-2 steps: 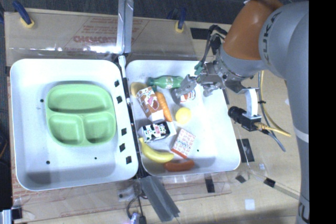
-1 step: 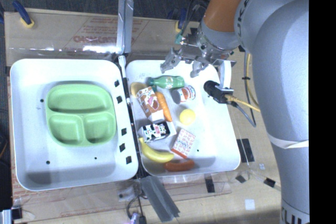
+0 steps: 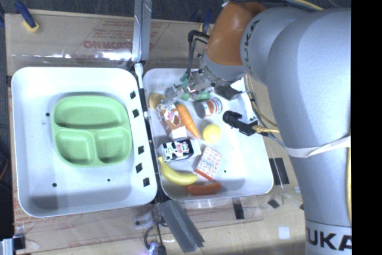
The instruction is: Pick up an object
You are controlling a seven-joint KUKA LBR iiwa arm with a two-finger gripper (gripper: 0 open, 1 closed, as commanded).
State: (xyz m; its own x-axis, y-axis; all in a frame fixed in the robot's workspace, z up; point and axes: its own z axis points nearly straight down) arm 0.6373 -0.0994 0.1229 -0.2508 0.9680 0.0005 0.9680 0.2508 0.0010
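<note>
Orange carrot (image 3: pixel 188 119) lies in right bin (image 3: pixel 253 179), upper middle, tip toward 5 o'clock. Gripper (image 3: pixel 190 88) hovers just at its 12 o'clock, over small clutter; jaw state unclear. Wrapped snack (image 3: pixel 170 117) touches carrot at 9 o'clock. Small can (image 3: pixel 212 107) at 2 o'clock; yellow lemon (image 3: pixel 210 132) at 4 o'clock. Black-and-white carton (image 3: pixel 178 149), banana (image 3: pixel 177 174), red-white box (image 3: pixel 208 163), sausage (image 3: pixel 203 189) lie toward 6 o'clock. Left bin (image 3: pixel 27 128) holds green divided tray (image 3: pixel 91 130).

Two white bins (image 3: pixel 24 128), one green tray (image 3: pixel 92 128), one banana (image 3: pixel 176 175), one carrot (image 3: pixel 188 119).
</note>
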